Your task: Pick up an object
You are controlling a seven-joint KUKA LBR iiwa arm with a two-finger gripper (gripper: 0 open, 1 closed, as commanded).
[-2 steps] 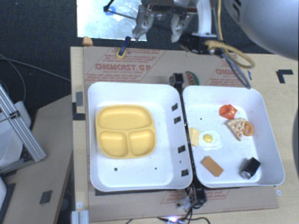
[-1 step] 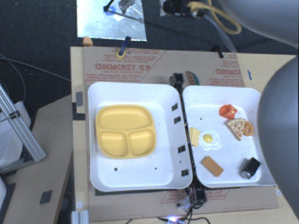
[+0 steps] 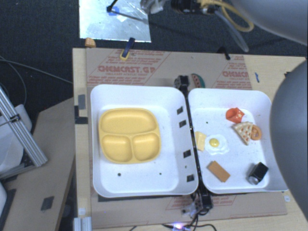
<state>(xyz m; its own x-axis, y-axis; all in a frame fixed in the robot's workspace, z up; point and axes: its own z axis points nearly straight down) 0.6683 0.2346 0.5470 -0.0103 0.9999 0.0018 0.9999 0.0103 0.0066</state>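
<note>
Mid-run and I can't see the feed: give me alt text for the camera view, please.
Two white bins sit side by side on a bench: the left bin holds a yellow divided tray, the right bin holds toy food, a fried egg, cheese slice, waffle, red piece, brown cracker and a small black can. The grey arm looms at the right edge.

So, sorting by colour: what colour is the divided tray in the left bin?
Yellow: the divided tray is plain pale yellow, seen clearly in the camera view.

The divided tray (image 3: 129,134) lies in the left bin (image 3: 108,182). In the right bin (image 3: 214,102): fried egg (image 3: 216,144) at centre, tomato piece (image 3: 234,114) and waffle (image 3: 245,131) upper right, cracker (image 3: 218,171) below (small can (image 3: 258,173) lower right).
</note>
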